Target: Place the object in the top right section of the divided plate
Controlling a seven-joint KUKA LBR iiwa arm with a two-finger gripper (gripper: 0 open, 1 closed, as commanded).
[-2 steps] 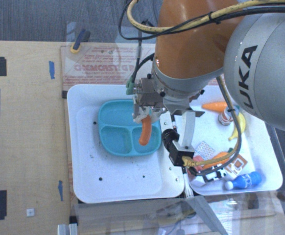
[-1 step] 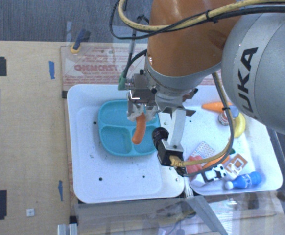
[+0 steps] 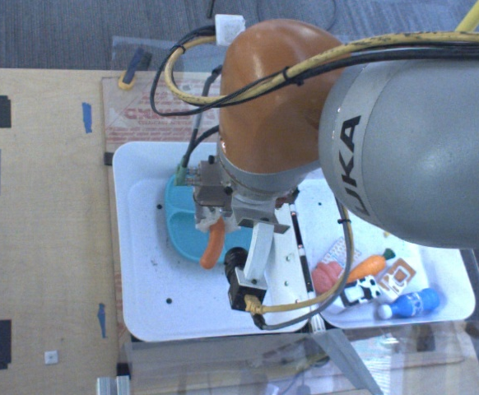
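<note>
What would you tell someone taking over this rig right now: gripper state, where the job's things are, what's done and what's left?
Gripper: low over the blue divided plate in the left bin; the arm hides the fingers, so open or shut cannot be told.
Orange carrot-like object: right under the gripper, at the plate's edge; whether it is gripped or resting there is unclear.
Plate: mostly hidden by the arm, so its sections cannot be read.
Right bin: holds another carrot, a blue bottle and other small toys.
Done: object brought to the plate. Left: confirm it sits in the top right section, release, withdraw.
</note>
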